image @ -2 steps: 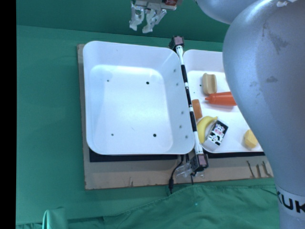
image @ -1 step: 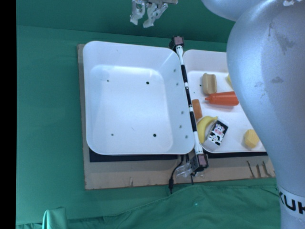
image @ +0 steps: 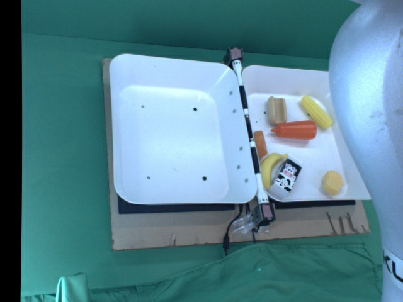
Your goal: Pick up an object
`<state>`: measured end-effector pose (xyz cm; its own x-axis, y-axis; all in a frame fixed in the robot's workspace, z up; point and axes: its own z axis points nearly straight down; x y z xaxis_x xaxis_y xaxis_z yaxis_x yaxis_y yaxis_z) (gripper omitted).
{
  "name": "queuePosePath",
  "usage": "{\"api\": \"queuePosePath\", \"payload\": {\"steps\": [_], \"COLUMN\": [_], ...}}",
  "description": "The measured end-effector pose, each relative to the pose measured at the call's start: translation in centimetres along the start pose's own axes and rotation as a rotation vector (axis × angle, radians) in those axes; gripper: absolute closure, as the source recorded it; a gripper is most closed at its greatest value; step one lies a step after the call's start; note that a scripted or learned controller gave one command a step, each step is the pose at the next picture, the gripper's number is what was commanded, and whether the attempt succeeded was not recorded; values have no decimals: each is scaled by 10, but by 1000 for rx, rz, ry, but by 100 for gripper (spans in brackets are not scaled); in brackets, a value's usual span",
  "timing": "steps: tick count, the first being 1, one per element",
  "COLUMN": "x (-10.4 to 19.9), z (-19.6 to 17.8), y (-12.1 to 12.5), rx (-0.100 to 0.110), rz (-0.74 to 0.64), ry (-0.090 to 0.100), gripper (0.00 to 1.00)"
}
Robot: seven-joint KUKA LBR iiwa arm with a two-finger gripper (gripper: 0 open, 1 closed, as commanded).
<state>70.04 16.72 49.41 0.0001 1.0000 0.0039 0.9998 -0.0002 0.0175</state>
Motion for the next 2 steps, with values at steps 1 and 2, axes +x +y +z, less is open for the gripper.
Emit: {"api": "queuePosePath", "payload": {"steps": [1, 2], "x": [-1, -1], "z": [-134, 9], "y": [0, 0], "rx": [-5, 30], "rz": [1, 5], "ry": [-1, -8], "gripper": [100, 100]}}
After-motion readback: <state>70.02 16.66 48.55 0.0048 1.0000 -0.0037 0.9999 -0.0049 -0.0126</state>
